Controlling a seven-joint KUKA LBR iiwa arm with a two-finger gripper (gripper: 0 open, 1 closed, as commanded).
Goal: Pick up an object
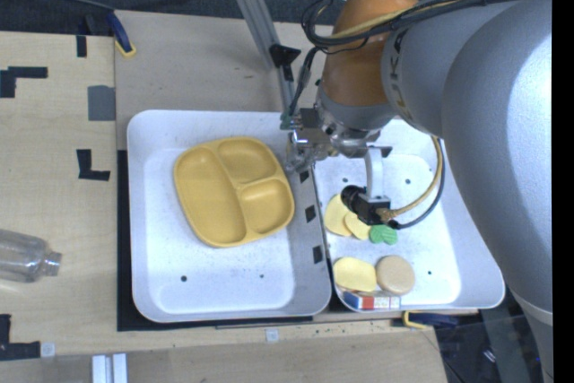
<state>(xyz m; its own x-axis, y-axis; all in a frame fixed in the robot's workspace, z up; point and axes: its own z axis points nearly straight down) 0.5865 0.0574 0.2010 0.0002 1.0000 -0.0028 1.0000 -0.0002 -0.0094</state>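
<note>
Nearest the camera, at the 6 o'clock end of the right bin (448,282), a tan disc (395,274) and a yellow disc (354,272) lie touching, side by side. A little farther in, a few pale yellow slices (339,216) overlap, with a small green piece (384,235) just beside them at their 4 o'clock.

Farther still is my claw (303,148), low over the wall (314,229) that the two bins share, toward its far end. Whether it is open or closed I cannot tell from this angle, and I see nothing held in it.

No one thing is named for me, so I judge by closeness. A yellow divided plate (233,191) lies flat in the left bin (215,282), at my 8 o'clock, its near corner just beside me. It is about as broad as long, so no long axis guides me; the rim is all I could pinch, and it may slip. The slices lie at my 5 o'clock, a bit farther off, and the discs well beyond them on the same line. I think the small pieces are the better catch, and reaching them means crossing back over the wall.

Out on the bench (54,193), at 9 o'clock, a clear bottle (22,257) lies on its side.
</note>
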